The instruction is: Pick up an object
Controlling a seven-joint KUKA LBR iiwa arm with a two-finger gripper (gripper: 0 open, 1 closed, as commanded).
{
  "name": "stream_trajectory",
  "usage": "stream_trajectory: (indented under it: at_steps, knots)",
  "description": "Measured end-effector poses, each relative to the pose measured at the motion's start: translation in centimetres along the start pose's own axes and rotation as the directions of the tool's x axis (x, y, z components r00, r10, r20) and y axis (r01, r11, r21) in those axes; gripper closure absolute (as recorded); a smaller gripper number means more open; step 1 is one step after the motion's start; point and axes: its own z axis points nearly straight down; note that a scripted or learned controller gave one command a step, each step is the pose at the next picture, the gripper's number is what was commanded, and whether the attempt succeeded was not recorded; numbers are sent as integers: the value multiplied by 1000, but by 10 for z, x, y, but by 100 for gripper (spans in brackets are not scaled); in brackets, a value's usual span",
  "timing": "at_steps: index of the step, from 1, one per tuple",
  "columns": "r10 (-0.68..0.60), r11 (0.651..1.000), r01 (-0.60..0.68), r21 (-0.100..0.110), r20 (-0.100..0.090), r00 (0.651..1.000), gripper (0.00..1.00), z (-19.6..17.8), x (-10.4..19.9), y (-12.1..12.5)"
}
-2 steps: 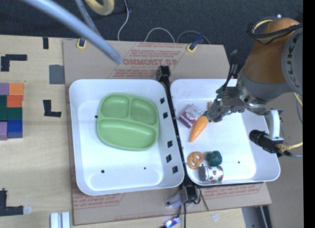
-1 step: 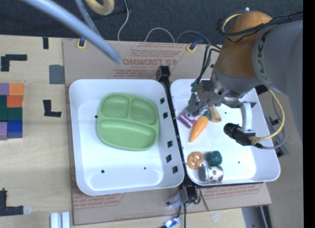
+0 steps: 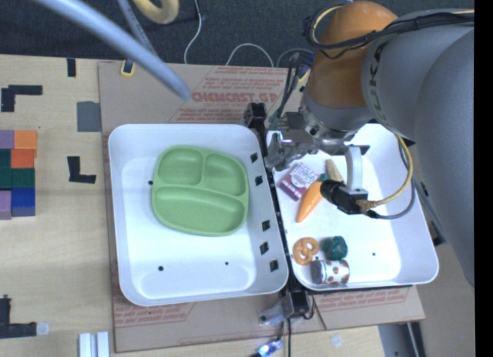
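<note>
1. Far left on the bench (image 3: 54,271) there's a little stack of coloured blocks (image 3: 19,174): orange, green, blue, purple.
2. Next over, the left shallow white plastic bin (image 3: 131,263) has a pale green divided plate (image 3: 202,191) lying flat in it, three compartments, sitting toward the back half.
3. The right white bin (image 3: 412,259) is where the pickable stuff is. A purple-and-white wrapped packet (image 3: 296,180) lies near the divider, with an orange carrot-shaped toy (image 3: 309,202) touching its right edge.
4. Toward the front of that bin: a small pretzel-shaped toy (image 3: 305,250), a dark green lump (image 3: 334,247) just beside it, and a little printed can (image 3: 330,272) on its side below them.
5. The end effector (image 3: 302,147) hangs over the back of the right bin just above the packet; honestly can't tell its state from here.
6. The big grey arm with the orange band (image 3: 347,47) comes in from the right.
</note>
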Motion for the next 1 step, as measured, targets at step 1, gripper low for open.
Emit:
stream_trajectory:
  at_steps: [1]
  knots:
    - [0, 1000, 0, 1, 1, 1000, 100, 11, 54, 24]
